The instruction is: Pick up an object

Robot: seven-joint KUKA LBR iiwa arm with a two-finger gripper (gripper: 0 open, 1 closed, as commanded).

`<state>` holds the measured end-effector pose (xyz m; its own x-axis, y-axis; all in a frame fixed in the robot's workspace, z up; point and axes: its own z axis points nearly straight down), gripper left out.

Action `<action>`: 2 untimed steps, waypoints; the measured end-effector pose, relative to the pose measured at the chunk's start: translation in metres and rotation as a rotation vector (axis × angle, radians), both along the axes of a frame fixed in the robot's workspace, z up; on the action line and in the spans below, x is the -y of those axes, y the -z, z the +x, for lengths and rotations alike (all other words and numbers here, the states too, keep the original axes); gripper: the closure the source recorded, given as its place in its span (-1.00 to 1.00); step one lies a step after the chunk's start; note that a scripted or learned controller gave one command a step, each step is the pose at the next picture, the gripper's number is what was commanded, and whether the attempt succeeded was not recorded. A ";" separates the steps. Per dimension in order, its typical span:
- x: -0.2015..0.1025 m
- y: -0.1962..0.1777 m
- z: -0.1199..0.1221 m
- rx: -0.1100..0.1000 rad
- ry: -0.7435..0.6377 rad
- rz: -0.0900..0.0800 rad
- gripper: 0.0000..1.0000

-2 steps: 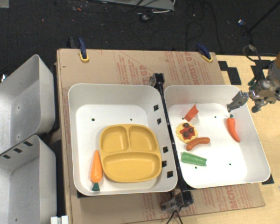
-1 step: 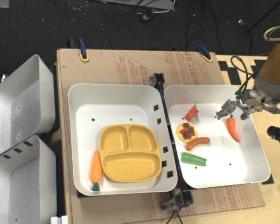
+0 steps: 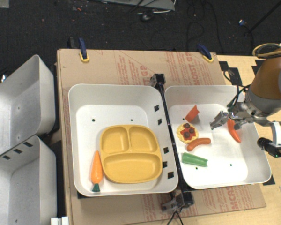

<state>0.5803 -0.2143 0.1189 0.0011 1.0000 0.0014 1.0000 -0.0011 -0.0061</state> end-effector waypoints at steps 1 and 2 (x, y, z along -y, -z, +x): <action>-0.003 0.026 0.002 0.007 -0.004 0.003 -1.00; -0.002 0.015 0.002 0.010 -0.003 -0.001 1.00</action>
